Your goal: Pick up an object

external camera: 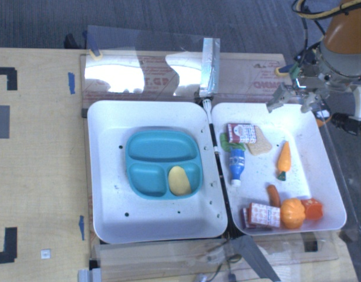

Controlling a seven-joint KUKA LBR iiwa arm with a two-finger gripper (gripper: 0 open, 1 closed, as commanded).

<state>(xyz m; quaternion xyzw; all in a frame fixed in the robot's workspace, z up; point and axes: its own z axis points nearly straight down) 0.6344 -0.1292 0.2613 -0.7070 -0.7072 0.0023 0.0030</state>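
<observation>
While the gripper (294, 97) hovers with fingers apart and nothing between them above the right bin's (330, 175) far edge, the approach seems unfinished; next it must descend toward the carrot (284, 158), lying just nearer.

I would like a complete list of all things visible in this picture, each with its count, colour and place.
bins: 2, white, side by side on the bench
tray: 1, blue with compartments, in the left bin
potato: 1, yellow, in the tray's lower right compartment
bottle: 1, blue and white, right bin, near its left wall
cartons: 2, red and white, one at the top and one at the bottom of the right bin
cracker: 1, tan, beside the upper carton
carrot: 1, orange, right bin, middle right
orange fruit: 1, orange, bottom of the right bin
gripper: 1, grey, above the right bin's top edge
</observation>
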